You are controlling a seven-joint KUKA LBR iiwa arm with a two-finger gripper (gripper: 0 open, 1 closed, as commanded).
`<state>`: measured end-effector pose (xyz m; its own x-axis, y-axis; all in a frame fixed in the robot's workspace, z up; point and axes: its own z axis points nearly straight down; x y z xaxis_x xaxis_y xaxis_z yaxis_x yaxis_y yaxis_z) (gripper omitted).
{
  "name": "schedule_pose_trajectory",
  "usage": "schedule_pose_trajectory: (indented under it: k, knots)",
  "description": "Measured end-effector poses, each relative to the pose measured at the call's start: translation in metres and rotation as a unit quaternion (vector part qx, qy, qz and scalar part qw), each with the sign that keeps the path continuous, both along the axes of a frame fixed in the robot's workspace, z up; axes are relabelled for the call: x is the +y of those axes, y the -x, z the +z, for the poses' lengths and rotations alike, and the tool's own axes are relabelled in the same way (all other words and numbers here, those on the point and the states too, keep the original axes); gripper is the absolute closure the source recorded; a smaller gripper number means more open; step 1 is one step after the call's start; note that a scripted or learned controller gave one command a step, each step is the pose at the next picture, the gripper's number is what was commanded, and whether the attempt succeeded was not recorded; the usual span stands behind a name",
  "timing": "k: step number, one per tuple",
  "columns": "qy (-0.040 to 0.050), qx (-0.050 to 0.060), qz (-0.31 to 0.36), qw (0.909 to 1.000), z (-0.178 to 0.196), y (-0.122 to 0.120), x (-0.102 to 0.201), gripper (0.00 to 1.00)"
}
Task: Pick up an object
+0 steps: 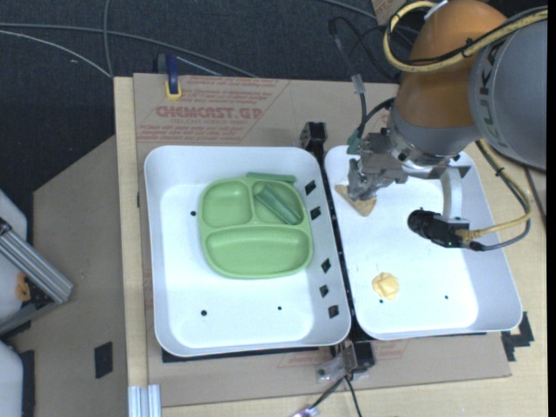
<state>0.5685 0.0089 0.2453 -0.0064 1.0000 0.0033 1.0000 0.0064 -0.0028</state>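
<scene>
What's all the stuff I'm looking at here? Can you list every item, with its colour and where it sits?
Shallow white plastic bins: two, white, side by side on the bench.
Green divided plastic plate: one, light green, in the left bin.
Green flat pieces: apparently two, darker green, on the plate's upper right compartment and far rim.
Small yellow lumpy object: one, yellow, near the right bin's front.
Tan wedge-shaped object: one, tan, at the right bin's back left, under the tool.
Cardboard sheet: one, brown, under the bins.
Robot arm: one, grey and orange, from the right.
Tool: one, dark metal, over the tan wedge.
</scene>
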Motion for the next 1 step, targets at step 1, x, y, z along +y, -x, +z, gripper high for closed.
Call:
schedule_pose_trajectory:
  k: [1]
  knots:
    - [0.0003,0.001,0.000,1.0000,-0.0145,0.0102,0.0524,1.00]
